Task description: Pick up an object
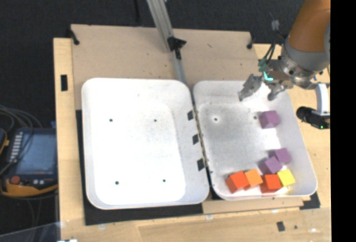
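Note:
My gripper (261,91) hangs over the far part of the right bin (222,135), its two fingers spread apart and open with nothing between them. A purple cube (270,119) lies just in front of it and slightly to the right, apart from the fingers. At the bin's near right corner several blocks cluster: two purple ones (276,160), an orange-red one (238,181), an orange one (253,177), another orange-red one (272,182) and a yellow one (286,177).
The left bin (136,143) sits beside the right one, joined by dark clips along the shared edge. A slanted metal rail (161,18) rises behind the bins. A handheld controller (30,157) lies at the far left off the bench.

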Available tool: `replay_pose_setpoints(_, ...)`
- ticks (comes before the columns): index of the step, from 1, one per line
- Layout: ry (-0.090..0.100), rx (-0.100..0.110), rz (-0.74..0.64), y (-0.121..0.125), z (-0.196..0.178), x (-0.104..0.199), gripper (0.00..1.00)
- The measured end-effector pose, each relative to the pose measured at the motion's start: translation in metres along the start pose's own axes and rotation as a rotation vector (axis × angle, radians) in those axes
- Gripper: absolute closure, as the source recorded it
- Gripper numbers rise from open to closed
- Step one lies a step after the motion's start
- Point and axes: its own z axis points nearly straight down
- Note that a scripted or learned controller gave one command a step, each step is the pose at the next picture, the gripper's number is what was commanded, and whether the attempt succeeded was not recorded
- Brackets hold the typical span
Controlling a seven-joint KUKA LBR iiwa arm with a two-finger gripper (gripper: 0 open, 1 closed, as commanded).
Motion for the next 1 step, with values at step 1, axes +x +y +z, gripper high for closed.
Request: replay_pose_setpoints(1, -0.001, -0.004, -0.001, 0.0008, -0.0024, 0.0000, 0.00)
